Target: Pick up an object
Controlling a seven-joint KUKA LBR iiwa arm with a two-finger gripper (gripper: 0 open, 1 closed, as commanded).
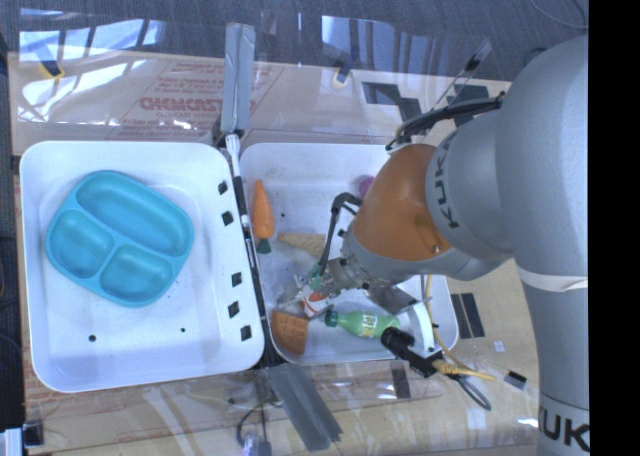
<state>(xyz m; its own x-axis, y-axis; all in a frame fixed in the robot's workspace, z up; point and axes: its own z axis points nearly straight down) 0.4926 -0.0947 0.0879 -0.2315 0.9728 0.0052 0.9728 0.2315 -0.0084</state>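
Looming largest at the counter's right edge, the grey arm (530, 174) is reaching down into the right bin (290, 169), its orange band (395, 214) hanging over the bin's middle. Below the band the claw (325, 289) is sitting low among the clutter by the bin's near wall; whether it is apart, together or clamped on anything I cannot tell, since the wrist is covering it.

Lying just beside the claw, toward the bin's near right corner, is a small green bottle (362, 323) on its side, with a brown cone-shaped piece (289, 331) resting near the near left corner. I judge the bottle to be light, stiff and smooth, so it is likely to roll or slip; taking it across its body midway along looks safest.

Farther in, a pale cone (300, 241) is lying toward the bin's middle, and an orange carrot (262, 212) is lying along the left wall. It looks like a light toy, easy to pinch across its thick part.

Across the divide, the left bin (60, 344) is holding a blue divided plate (118, 236).
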